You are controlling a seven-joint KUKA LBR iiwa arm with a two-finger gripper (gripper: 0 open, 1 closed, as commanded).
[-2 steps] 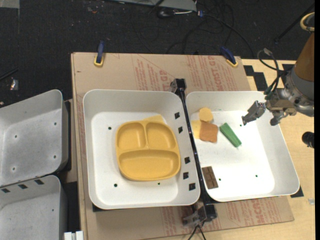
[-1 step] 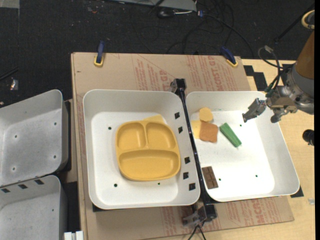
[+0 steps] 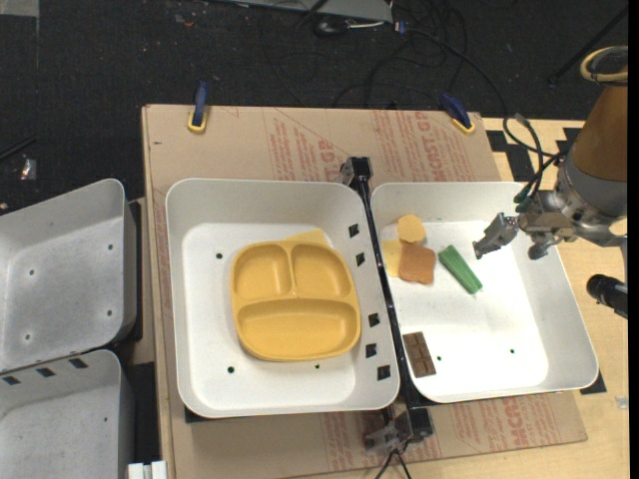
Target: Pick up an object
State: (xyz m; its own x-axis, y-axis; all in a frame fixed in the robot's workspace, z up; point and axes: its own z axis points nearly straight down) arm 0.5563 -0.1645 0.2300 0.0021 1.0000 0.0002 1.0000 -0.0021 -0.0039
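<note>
tray [image 3: 296,301] in left bin [image 3: 190,267]

A green block [image 3: 461,268] lies flat and slanted in the right bin [image 3: 519,367], near an orange-brown block [image 3: 417,264], a yellow piece [image 3: 411,230] and a dark brown bar [image 3: 418,353].

The right bin [image 3: 529,367] had lots of bare white floor in its middle and near its front right corner. Its things sat in a bunch by the left wall: a yellow block [image 3: 411,229], an orange-brown block [image 3: 416,264] and a green block [image 3: 461,268] close together, with a dark brown bar [image 3: 418,353] lower down. In the left bin [image 3: 190,267], a big yellow divided plate [image 3: 296,300] took up most of the floor, leaving thin strips around it.
</note>
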